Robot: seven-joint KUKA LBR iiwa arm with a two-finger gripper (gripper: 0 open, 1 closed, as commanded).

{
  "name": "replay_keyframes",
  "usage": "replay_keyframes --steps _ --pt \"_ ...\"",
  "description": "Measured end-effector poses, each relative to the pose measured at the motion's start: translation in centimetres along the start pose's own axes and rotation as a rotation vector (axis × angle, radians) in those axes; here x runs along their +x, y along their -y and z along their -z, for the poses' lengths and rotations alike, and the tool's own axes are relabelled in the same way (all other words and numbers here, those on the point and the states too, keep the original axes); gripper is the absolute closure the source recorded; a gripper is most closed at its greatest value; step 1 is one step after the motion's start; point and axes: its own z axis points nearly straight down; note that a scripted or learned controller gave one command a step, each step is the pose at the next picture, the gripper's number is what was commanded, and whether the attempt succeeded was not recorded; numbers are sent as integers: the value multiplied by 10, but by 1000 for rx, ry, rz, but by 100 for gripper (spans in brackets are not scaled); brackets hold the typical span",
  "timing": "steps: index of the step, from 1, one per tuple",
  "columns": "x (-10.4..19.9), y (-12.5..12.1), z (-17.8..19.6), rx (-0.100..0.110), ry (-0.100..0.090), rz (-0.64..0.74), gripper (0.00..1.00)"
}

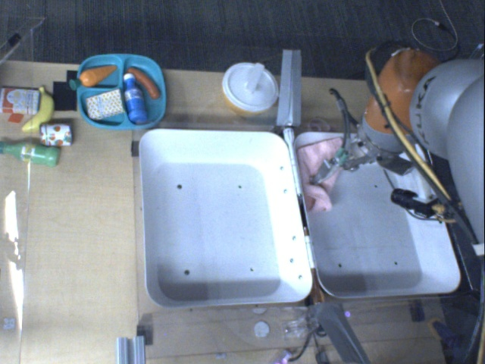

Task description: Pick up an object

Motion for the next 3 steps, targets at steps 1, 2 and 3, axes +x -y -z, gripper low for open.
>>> replay_keyframes --steps 1,2,3 --pt "2 -3 12 -5 -3 2 100" --pt "44 -47 92 11 -10 157 100" --pt "45 -50 102 7 -8 161 100"
